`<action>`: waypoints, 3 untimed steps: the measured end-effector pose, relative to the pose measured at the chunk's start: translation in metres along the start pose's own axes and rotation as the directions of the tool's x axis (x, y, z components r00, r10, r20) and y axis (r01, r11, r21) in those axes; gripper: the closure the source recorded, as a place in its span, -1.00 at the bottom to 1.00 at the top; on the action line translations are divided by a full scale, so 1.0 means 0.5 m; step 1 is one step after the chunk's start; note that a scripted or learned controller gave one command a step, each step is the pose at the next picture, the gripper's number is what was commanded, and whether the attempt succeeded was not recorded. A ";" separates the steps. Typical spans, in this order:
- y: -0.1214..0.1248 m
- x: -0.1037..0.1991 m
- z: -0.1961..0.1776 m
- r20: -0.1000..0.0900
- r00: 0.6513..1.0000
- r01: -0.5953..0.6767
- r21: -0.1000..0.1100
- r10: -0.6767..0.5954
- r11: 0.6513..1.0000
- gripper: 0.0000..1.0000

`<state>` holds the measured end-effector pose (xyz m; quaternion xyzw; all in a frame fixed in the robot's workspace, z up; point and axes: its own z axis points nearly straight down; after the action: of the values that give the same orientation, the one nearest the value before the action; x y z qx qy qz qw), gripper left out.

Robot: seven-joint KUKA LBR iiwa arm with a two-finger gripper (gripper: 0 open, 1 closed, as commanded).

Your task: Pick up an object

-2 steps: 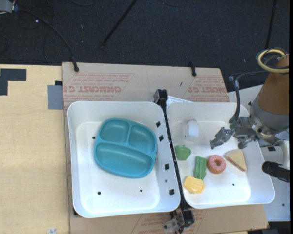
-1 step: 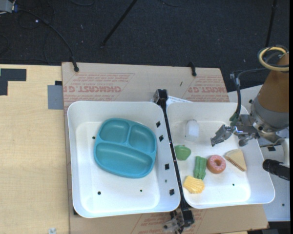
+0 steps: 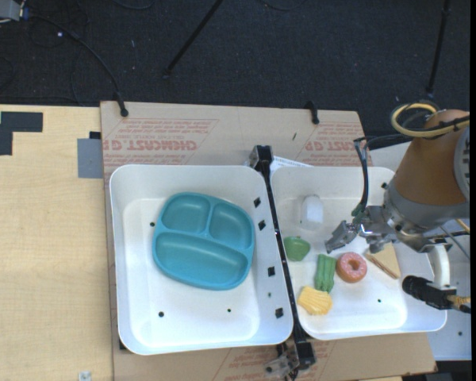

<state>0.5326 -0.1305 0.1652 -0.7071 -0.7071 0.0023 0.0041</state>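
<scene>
The right bin (image 3: pixel 381 312) holds several small toy foods. A pink-frosted donut (image 3: pixel 351 267) lies by a green pepper-like piece (image 3: pixel 325 272), with a yellow corn piece (image 3: pixel 315 301) in front of them. A round green item (image 3: pixel 297 248) sits by the divider, a white cup-shaped object (image 3: pixel 312 210) lies farther back, and a tan wedge (image 3: pixel 383 261) is at the right. My gripper (image 3: pixel 347 237) hovers just behind the donut, open, with nothing between its fingers.
The left bin (image 3: pixel 135 308) holds a blue divided plate (image 3: pixel 204 240). A black divider (image 3: pixel 271 244) runs between the bins. The arm's grey and orange body (image 3: pixel 428 173) overhangs the right bin's far right side, with cables beside it.
</scene>
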 end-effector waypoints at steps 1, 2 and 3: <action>-0.008 -0.001 0.088 0.000 1.000 0.000 0.000 0.000 1.000 -1.00; 0.000 -0.014 0.138 0.014 1.000 -0.006 -0.020 0.007 1.000 -1.00; 0.004 -0.019 0.109 0.017 1.000 -0.012 -0.028 0.012 1.000 1.00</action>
<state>0.5340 -0.1400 0.1108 -0.7112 -0.7029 -0.0016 -0.0120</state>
